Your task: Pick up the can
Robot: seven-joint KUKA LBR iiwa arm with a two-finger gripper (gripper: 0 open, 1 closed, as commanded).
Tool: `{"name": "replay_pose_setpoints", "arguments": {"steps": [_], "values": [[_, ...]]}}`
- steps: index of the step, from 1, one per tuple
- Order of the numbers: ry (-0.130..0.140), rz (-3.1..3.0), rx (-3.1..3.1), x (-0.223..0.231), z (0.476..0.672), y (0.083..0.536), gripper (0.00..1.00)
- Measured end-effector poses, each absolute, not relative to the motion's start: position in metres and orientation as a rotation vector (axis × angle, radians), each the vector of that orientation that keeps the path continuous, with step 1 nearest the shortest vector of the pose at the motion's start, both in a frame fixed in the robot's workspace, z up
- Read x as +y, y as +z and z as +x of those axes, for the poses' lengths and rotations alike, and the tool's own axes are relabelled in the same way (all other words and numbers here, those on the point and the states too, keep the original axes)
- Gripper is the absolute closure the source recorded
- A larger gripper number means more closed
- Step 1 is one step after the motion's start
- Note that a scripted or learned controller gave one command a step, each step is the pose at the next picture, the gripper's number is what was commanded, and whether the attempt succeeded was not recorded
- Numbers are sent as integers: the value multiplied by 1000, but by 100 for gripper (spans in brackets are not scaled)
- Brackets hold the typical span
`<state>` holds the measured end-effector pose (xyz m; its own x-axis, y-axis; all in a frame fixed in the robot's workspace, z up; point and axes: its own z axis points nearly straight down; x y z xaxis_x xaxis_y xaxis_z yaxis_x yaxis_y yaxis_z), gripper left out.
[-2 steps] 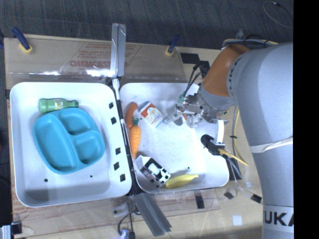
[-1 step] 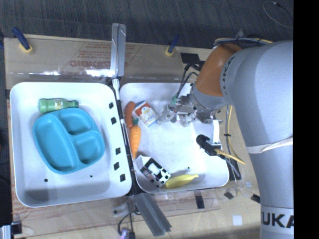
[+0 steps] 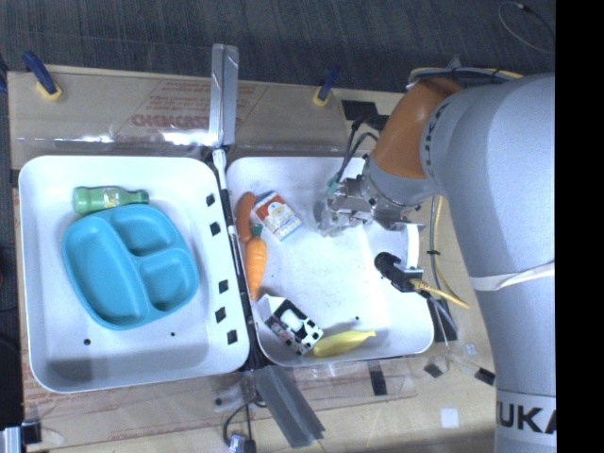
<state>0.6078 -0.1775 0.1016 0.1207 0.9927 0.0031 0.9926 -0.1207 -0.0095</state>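
Note:
The can lies on its side in the upper left of the right bin; its label is white and red-orange. My gripper hangs low over the same bin, a short way to the can's right and apart from it. The grey arm with its orange band comes down to it from the upper right. Nothing shows in the gripper's grasp.
Left of the can lie a carrot and a red-orange piece. A banana and a black-and-white object lie along the front wall. The left bin holds a blue divided plate and a green bottle.

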Motion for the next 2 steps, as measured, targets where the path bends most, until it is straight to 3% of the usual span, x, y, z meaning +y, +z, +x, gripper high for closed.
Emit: {"name": "replay_pose_setpoints", "arguments": {"steps": [1, 2], "values": [[6, -2345, -2077, -177, 608, 102, 0], [1, -2401, -2023, -190, 657, 92, 0]]}}
